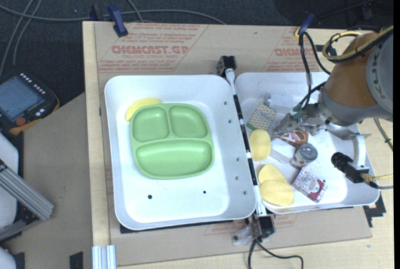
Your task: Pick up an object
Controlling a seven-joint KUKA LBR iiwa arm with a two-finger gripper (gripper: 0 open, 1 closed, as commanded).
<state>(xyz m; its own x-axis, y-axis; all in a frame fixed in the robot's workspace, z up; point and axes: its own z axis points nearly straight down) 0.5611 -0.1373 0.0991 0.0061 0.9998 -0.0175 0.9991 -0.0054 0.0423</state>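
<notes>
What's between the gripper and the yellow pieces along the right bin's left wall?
A loose cluster of small items lies in the middle of the right bin, between the gripper and the yellow pieces. A patterned packet also lies near the upper piece. From straight above, nothing visible covers them.

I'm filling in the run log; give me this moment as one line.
arm: over right bin | gripper: low among clutter, grasp unconfirmed | green tray: left bin
</notes>
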